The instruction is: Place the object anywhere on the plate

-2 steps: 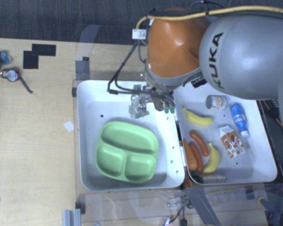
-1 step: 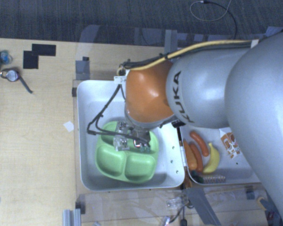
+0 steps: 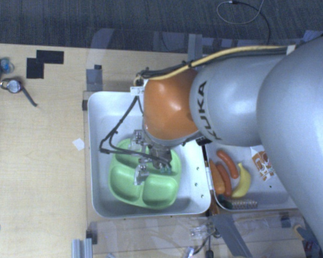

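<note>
A green divided plate (image 3: 151, 190) lies in the left white bin (image 3: 99, 155), toward its front. My gripper (image 3: 144, 172) hangs directly over the plate's middle, under the orange wrist band (image 3: 167, 109). The big grey arm (image 3: 258, 101) covers the plate's back part. I cannot make out any object between the fingers from this angle. In the right bin lie two sausages (image 3: 226, 168) and a yellow banana (image 3: 243, 180).
The right bin (image 3: 253, 202) also holds a small printed packet (image 3: 262, 164) and a dark ridged item (image 3: 239, 203) at its front rim. A black cable (image 3: 116, 128) loops off the wrist over the left bin. Wooden bench (image 3: 37, 160) spreads to the left.
</note>
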You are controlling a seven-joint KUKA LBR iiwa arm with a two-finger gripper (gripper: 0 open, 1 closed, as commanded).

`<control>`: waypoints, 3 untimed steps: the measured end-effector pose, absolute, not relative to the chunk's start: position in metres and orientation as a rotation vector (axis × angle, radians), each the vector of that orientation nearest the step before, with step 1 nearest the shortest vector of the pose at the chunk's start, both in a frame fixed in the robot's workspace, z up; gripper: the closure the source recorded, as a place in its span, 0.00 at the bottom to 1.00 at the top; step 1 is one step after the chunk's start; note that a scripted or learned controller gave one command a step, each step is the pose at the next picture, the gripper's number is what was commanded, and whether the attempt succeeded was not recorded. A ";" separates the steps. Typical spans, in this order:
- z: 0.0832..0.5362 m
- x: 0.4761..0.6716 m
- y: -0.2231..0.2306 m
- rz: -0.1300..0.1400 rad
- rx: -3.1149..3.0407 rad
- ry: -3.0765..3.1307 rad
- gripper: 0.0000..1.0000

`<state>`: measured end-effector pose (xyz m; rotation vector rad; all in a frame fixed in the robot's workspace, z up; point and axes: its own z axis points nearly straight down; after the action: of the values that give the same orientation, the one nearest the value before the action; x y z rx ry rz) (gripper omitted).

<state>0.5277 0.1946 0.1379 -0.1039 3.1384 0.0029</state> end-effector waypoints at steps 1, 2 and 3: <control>0.148 0.528 0.196 0.007 -0.105 3.135 1.00; 0.148 0.528 0.196 0.007 -0.104 3.135 0.00; 0.139 0.492 0.236 0.002 0.037 3.140 0.00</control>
<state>0.4920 0.2357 0.1392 0.0373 3.1403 0.0022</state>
